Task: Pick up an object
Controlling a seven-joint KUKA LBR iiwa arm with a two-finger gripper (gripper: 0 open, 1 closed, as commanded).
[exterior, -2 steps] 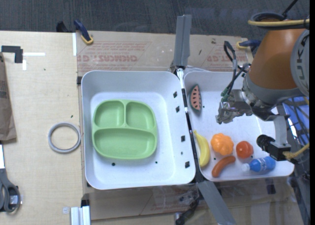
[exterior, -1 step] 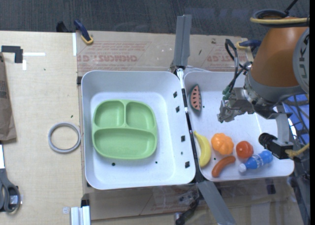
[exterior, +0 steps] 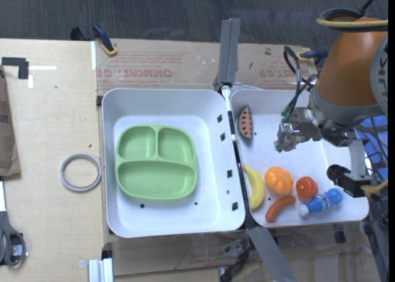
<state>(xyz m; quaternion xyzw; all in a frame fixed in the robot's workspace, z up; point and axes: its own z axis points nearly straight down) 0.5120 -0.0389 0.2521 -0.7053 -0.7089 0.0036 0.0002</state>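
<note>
The right bin (exterior: 265, 105) holds a watermelon slice (exterior: 245, 121) at its left wall, and along its near side a yellow banana (exterior: 254, 186), an orange pumpkin-like toy (exterior: 278, 179), a red sausage (exterior: 279, 207), a red tomato (exterior: 306, 186) and a small blue and white bottle (exterior: 321, 203). My gripper (exterior: 285, 143) hangs over the bare middle of this bin, above and just right of the orange toy, with nothing seen between its fingers. The left bin (exterior: 213, 120) holds a green divided plate (exterior: 157, 161).
On the bench left of the bins lie a grey ring (exterior: 80, 171), a brown paper bag (exterior: 7, 132) and scissors (exterior: 11, 244). A grey divider bar (exterior: 229, 52) stands behind the seam between the bins. A blue clamp (exterior: 104, 39) sits on the cardboard behind.
</note>
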